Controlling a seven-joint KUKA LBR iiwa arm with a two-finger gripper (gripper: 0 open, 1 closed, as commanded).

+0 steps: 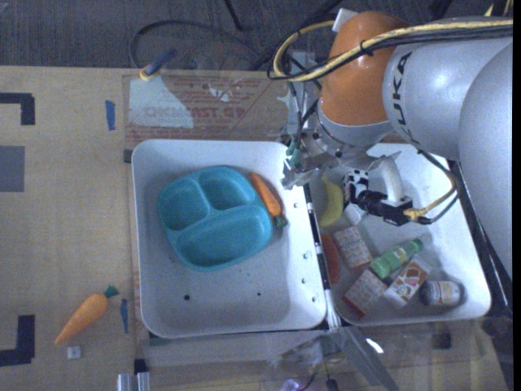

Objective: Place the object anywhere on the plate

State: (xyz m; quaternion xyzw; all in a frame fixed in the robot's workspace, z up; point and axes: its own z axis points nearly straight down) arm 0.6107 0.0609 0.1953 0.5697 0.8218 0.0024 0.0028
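A blue three-compartment plate [213, 216] lies in the left white bin [163, 292]. An orange toy carrot [266, 194] with a green tip rests slanted against the plate's right rim, partly on it. My gripper [297, 169] hangs just right of the carrot's upper end, over the divider between the two bins. The wrist and its orange band [358, 59] hide much of the gripper from above. I see nothing clearly held in it.
The right bin [468, 243] holds a banana [331, 202], a black-and-white cow toy [358, 187], a green bottle [396, 257], small boxes [352, 247] and a can [442, 292]. A second carrot [81, 317] lies on the bench at lower left.
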